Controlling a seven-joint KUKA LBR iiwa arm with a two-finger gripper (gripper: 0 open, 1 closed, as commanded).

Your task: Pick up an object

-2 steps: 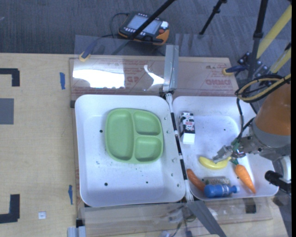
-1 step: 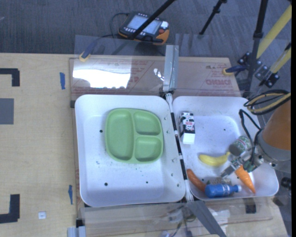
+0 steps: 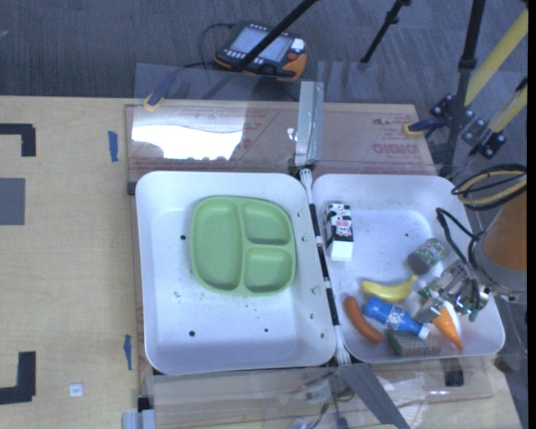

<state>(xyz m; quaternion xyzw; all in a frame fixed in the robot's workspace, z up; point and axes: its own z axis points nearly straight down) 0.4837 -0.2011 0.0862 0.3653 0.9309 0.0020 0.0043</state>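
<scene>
We see the two-finger gripper (image 3: 450, 295) low in the right white bin (image 3: 381, 209) — finger state indiscernible — beside a yellow plastic banana (image 3: 387, 290).

I work at a light wooden bench (image 3: 59, 276) with black square marks and small pieces of blue tape (image 3: 112, 146) on it. Behind my bins, a clear plastic sheet (image 3: 218, 134) reflects a bright light. The floor (image 3: 84, 42) beyond is dark grey carpet. On it lies a handheld control pendant (image 3: 260, 49), and black tripod legs (image 3: 394, 25) stand near a yellow pole (image 3: 498, 54).
</scene>
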